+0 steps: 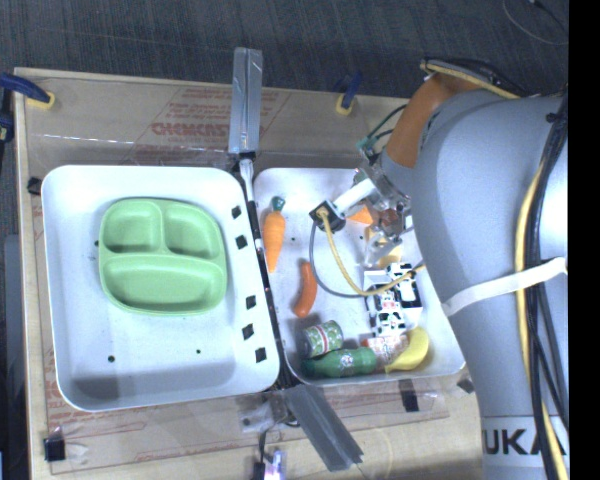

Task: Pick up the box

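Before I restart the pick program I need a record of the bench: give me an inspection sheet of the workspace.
Surface: two white bins; left bin, right bin.
Job's things: black-and-white box, right bin, near the arm.
Clutter: green divided tray in left bin; in right bin carrot, orange piece, green can, dark green bottle, banana.
Grippers: gripper low over right bin, above the box; finger state unclear.
Cables: yellow cable looping across right bin.
Surroundings: blue clamps at bench edge; dark floor.
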{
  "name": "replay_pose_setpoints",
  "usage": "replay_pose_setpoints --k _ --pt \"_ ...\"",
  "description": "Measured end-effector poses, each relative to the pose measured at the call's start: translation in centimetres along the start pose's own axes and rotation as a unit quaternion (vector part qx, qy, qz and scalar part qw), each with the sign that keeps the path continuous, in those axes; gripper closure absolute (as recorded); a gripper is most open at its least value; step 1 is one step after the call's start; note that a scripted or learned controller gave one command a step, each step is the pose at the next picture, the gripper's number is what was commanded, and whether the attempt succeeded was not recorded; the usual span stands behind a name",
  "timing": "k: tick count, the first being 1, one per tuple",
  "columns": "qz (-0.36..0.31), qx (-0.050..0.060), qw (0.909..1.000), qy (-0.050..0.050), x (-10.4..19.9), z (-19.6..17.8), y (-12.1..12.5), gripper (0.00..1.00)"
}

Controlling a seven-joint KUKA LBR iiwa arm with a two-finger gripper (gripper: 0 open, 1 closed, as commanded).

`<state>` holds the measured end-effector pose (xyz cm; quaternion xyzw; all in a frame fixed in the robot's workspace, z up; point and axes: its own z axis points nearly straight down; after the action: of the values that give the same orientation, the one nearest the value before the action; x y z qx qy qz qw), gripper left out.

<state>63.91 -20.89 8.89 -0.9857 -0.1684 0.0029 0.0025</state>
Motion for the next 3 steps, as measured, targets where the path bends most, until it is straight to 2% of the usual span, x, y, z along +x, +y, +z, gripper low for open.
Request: replay_pose_setpoints --k 1,2,3 --pt "-0.004 0.003 1.0000 -0.002 0.1 -0.7 -0.2 1.00" --pt "-0.067 0.000 0.9977 0.001 -7.0 0.0 -2.4 1.00" --pt "-0.051 -0.001 0.9987 0.000 -5.3 -8.7 -11.3 1.00"
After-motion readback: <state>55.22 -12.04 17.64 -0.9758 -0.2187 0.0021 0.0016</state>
